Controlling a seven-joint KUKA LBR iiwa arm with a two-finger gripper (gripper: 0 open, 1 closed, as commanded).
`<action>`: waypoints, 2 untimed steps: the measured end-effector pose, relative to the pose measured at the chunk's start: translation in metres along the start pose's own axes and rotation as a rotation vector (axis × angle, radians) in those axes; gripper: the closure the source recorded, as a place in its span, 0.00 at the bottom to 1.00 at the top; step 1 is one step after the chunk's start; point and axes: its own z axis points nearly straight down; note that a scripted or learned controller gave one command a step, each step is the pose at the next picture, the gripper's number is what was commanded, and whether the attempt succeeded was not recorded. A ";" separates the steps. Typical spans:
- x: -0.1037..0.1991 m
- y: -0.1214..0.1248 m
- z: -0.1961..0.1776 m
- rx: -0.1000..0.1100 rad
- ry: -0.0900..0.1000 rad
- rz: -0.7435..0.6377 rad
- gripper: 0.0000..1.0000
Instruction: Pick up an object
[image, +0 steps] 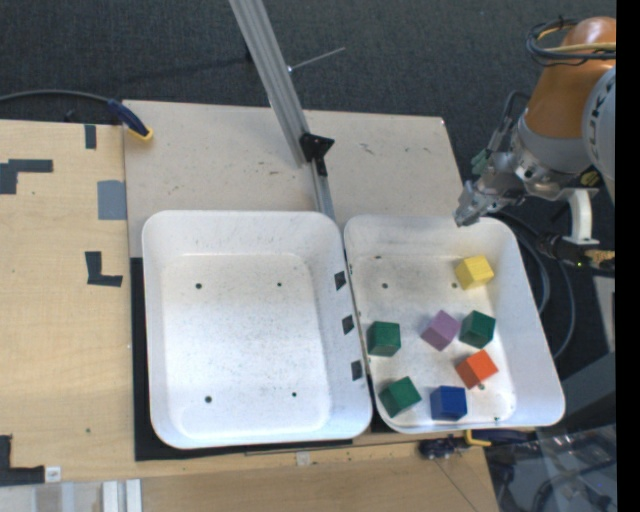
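Wood bench (60, 300); glossy white R bin (400, 240), 7 cubes; fingers (468, 212) at rim, grip state unclear.

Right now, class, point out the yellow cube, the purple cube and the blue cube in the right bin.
yellow cube (474, 271), camera view, middle of its top face.
purple cube (440, 329), camera view, middle of its top face.
blue cube (449, 402), camera view, centre of the block.

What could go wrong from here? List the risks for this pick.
1. The claw sits at the far rim of the right bin; descending there could strike the rim.
2. The purple cube, green cube and orange cube sit close together, so a grasp may nudge neighbours.
3. The blue cube lies near the bin's near wall, leaving little room.
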 end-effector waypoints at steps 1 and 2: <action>0.044 -0.025 -0.010 0.004 0.002 -0.002 1.00; 0.089 -0.052 -0.018 0.006 0.003 -0.004 1.00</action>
